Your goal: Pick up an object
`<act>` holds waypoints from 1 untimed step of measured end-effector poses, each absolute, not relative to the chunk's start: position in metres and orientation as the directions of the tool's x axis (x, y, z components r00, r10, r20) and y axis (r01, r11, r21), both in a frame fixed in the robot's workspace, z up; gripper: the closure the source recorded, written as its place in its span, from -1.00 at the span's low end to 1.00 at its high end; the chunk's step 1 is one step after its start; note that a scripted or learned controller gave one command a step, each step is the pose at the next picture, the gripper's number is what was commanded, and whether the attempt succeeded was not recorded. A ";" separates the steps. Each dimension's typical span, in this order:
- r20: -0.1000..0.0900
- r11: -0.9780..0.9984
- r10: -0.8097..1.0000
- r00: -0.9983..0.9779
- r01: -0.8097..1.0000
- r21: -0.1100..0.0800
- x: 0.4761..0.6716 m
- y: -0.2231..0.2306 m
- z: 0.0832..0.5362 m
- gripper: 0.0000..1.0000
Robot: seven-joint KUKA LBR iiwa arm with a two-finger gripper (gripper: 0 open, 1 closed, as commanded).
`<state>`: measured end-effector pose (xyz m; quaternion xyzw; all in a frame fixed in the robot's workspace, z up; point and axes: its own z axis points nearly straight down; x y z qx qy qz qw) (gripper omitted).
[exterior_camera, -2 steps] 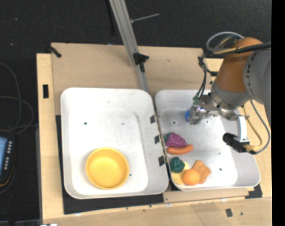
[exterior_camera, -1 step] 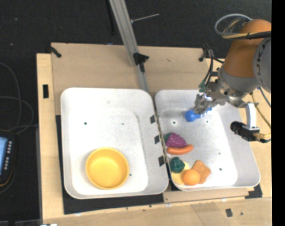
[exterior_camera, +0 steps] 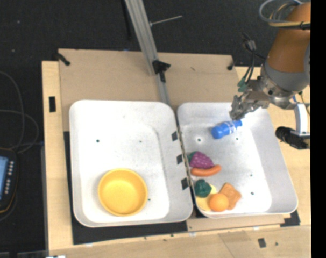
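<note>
A tan bench (exterior_camera: 120,74) on a dark floor carries two white bins: the left bin (exterior_camera: 125,128) holds a yellow bowl (exterior_camera: 122,191) at its 7 o'clock corner, the right bin (exterior_camera: 260,160) holds toy grapes (exterior_camera: 200,159), a carrot (exterior_camera: 206,171) and an orange (exterior_camera: 219,202) toward 7 o'clock. The gripper (exterior_camera: 239,112) hangs over the right bin's 12 o'clock edge, its tips just above a blue bottle (exterior_camera: 224,129) lying there; how wide it stands cannot be told, and contact with the bottle is unclear. The arm (exterior_camera: 285,52) enters from 2 o'clock, wrist angled down toward 8 o'clock.
</note>
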<state>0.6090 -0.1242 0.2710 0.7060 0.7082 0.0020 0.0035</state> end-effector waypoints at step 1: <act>0.001 0.007 1.000 -0.007 1.000 0.001 0.604 -0.066 0.263 1.00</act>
